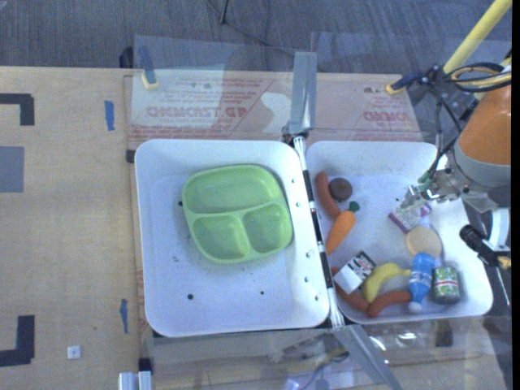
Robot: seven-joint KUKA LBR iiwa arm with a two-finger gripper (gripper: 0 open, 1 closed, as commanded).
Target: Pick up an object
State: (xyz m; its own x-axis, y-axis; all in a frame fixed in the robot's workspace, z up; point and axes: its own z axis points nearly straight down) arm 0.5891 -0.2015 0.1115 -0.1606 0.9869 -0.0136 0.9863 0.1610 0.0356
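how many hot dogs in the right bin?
2. One hot dog at the bin's top left, beside the carrot; the other hot dog along the bottom edge, partly under the banana.

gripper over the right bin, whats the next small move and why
Probably a short descent. The gripper hangs at the right bin's far right side, just above a small pink-and-white packet with a tan round piece beside it. Nothing shows between its fingers, so lowering onto the packet looks like the nearest chance at a pick.
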